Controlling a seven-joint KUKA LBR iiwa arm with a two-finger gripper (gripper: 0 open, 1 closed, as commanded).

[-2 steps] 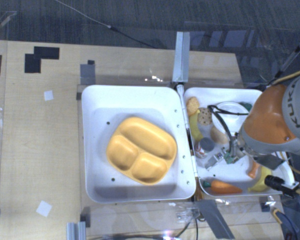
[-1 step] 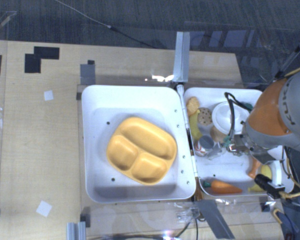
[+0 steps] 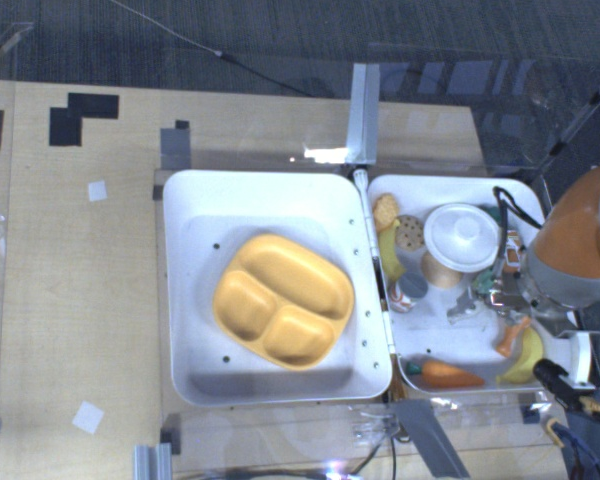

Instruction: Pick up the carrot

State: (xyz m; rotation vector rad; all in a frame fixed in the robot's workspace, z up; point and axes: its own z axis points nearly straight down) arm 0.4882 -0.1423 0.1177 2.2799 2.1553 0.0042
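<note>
2 white bins sit side by side on the bench. The carrot (image 3: 450, 375) lies in the right bin (image 3: 435, 343). It is flat on its side, close to the near wall. The left bin (image 3: 185, 268) holds a yellow plate (image 3: 283, 298).

The gripper (image 3: 478, 300) hangs over the middle of the right bin. It is just beside a white cup (image 3: 463, 236) and apart from the carrot. We cannot tell if it is wide or narrow, because the arm (image 3: 580, 248) and the clutter hide that. We see nothing held in it.

We think the step now is to reach the carrot. To do it well, we should move toward the near wall and stop right over the carrot's middle. We should turn so we close across its thin side, not along its length. We should be wide before we go down.

We must take care with 2 things. A small orange thing (image 3: 509, 339) and a yellow thing (image 3: 525, 358) lie near the carrot's right end, and we could grab those by mistake. The wall is also very close, so we could bump it.
</note>
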